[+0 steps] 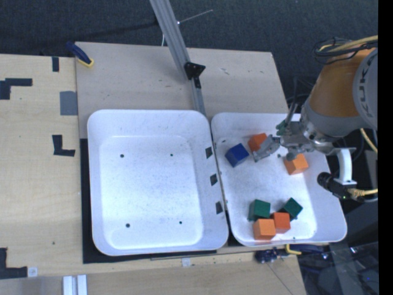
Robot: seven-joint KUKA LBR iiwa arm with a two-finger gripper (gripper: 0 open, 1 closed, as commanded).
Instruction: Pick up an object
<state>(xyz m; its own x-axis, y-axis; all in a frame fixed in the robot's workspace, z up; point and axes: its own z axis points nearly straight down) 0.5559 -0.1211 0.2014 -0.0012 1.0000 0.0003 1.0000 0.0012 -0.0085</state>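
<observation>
Your gripper [265,150] hangs low over the right bin [325,229], near its far edge, between a blue block [236,155] and an orange block [257,142]. More blocks cluster by the bin's near edge.

Two shallow bins, the left bin [150,183] and the right bin [325,223], appear to be white plastic with a soft sheen, their floors finely speckled. Just left of the gripper [265,150], whose parts read as dull grey metal, a blue block [236,155] and an orange block [257,142] look matt and smooth (foam or painted wood, hard to tell). The bench [37,189] shows pale, matt wood grain. The arm's orange band [334,94] is glossy, catching light. An angled pole [169,26] looks like brushed metal.
</observation>
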